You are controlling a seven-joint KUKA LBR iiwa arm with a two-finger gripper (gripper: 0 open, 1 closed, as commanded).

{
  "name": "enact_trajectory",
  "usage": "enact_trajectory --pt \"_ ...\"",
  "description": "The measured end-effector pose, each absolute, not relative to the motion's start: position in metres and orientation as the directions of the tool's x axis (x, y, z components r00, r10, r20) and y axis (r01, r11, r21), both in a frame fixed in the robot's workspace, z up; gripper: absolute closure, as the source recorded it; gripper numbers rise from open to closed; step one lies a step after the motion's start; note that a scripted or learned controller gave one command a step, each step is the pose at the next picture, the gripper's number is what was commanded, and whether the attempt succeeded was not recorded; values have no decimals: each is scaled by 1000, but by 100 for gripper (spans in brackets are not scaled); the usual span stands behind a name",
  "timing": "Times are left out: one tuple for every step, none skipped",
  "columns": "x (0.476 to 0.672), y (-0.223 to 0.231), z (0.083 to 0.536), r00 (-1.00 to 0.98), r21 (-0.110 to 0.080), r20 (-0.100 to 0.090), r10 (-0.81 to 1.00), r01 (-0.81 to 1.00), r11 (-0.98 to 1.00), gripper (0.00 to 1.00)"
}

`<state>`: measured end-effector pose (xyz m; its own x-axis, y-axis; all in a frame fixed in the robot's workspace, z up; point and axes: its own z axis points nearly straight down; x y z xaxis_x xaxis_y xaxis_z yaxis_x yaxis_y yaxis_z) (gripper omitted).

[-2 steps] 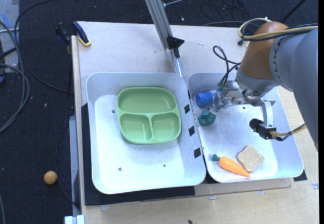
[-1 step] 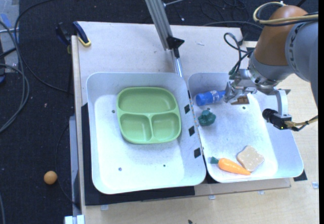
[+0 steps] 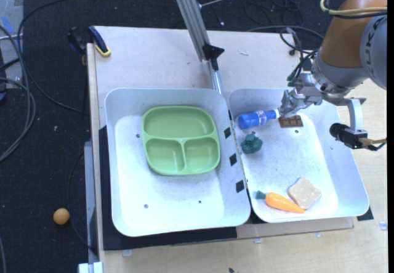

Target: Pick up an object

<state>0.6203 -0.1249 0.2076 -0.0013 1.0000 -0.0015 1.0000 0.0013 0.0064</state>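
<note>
The right bin (image 3: pixel 335 161) holds a blue bottle (image 3: pixel 255 119) lying on its side, a small brown chocolate bar (image 3: pixel 290 121), a teal toy (image 3: pixel 250 143), an orange carrot (image 3: pixel 283 202) and a tan slice of bread (image 3: pixel 305 193). My gripper (image 3: pixel 290 105) reaches in from the right and hangs at the bin's far end, just above the chocolate bar and right of the bottle's cap. Nothing shows held in it.
In the left bin (image 3: pixel 123 198) lies a green divided plate (image 3: pixel 181 139). A slanted metal pole (image 3: pixel 191 10) rises from between the bins' far ends. An orange ball (image 3: pixel 61 215) lies off the bench at the lower left.
</note>
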Motion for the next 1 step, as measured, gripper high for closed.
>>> enact_trajectory --pt "622 -125 240 -2 6 -1 1000 1000 2 100"
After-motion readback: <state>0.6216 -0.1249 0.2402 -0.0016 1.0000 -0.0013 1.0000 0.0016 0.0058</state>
